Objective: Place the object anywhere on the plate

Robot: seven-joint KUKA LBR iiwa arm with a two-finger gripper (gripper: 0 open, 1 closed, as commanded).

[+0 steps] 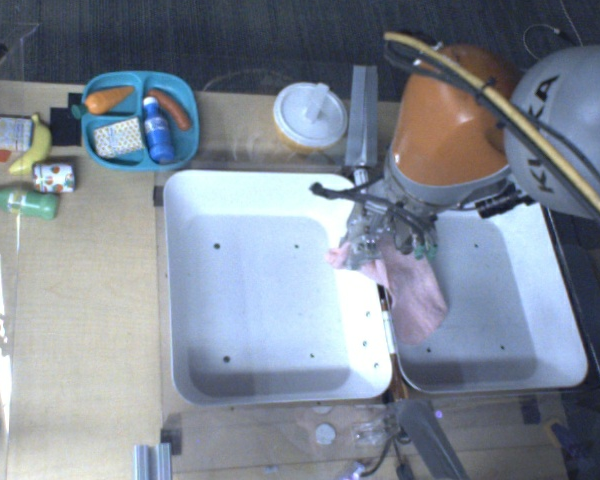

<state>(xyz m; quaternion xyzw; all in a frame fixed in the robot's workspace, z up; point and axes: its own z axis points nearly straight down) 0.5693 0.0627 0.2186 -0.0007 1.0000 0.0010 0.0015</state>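
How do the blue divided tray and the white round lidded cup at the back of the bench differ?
The blue divided tray is blue and wide and carries toy food in compartments; the white lidded cup is white, round, smaller and closed on top. Both stand on the bench behind the bins.

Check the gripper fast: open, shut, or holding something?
Gripper: shut on the pink cloth, which hangs from it over the divide between the two bins.
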